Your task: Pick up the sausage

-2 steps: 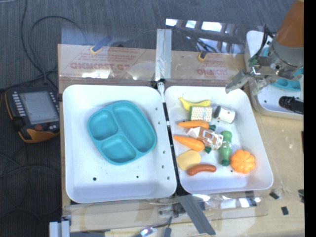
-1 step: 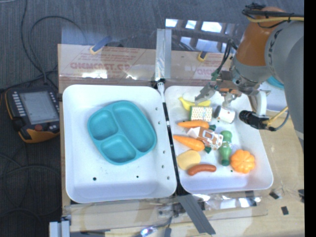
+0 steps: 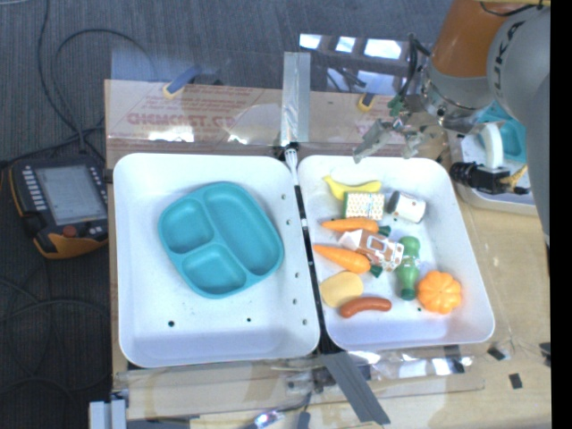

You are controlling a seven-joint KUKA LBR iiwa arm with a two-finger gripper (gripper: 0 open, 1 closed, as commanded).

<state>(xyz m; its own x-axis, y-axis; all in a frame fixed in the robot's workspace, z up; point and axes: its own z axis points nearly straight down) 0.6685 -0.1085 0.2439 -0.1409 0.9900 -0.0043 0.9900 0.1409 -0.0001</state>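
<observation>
A: Nearest first: sausage [image 3: 365, 307] lying flat near the front wall of the right bin [image 3: 472, 266]. Risks there?

B: Crowded. Touching or nearly touching a yellow potato [image 3: 340, 288] on its left; pumpkin [image 3: 439, 292] just beside on the right; green pepper [image 3: 407, 275] close behind. Likely trouble: a finger landing on the potato instead of the bin floor, or nudging the sausage away. Round and smooth too, probably prone to rolling or squirting out of a pinch taken off-centre.

A: Further back?

B: Two carrots [image 3: 342, 257], a small printed box [image 3: 385, 249], a dotted box [image 3: 364, 206], a white cylinder [image 3: 408, 208], a banana [image 3: 344, 186]. All between sausage and arm; a low approach could sweep through them.

A: Left bin [image 3: 134, 266]?

B: Just a teal tray [image 3: 220, 238]. No part in this.

A: And the gripper [image 3: 386, 137]?

B: Hanging over the back rim of the right bin, fingers spread apart, nothing between them. Sausage well apart from it, toward the front of the bin, nearly the whole bin's depth away.

A: Verdict?

B: Pick not yet begun. Best bet, probably: coming down from above with fingers across the short axis, clear of the potato.
</observation>
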